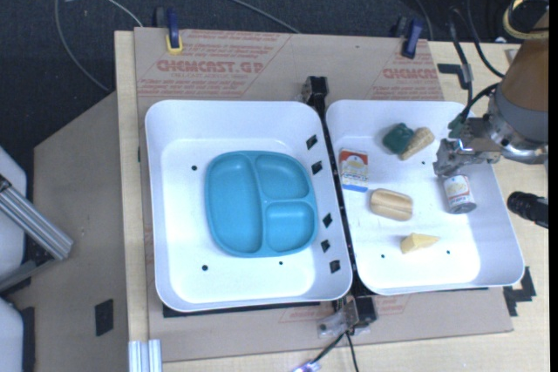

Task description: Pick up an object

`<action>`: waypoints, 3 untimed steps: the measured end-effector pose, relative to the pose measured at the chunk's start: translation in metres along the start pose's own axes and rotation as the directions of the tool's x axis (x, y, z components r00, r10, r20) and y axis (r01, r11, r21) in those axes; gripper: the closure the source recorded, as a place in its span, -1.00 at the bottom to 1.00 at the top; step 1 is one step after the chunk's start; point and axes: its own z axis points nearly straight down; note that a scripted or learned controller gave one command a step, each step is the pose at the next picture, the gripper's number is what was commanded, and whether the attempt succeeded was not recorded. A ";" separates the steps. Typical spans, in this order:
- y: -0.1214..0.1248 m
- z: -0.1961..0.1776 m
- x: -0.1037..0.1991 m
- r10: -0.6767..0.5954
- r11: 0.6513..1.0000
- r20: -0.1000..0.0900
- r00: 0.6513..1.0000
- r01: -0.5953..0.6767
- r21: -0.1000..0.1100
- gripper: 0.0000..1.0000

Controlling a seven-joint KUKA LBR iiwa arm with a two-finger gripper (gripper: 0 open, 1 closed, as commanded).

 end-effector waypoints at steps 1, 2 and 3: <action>0.002 -0.033 0.000 0.001 1.000 0.000 1.000 -0.001 0.001 1.00; 0.009 -0.039 0.054 -0.005 1.000 -0.003 1.000 0.005 0.004 1.00; 0.004 -0.041 0.109 -0.004 1.000 -0.005 1.000 0.004 0.008 1.00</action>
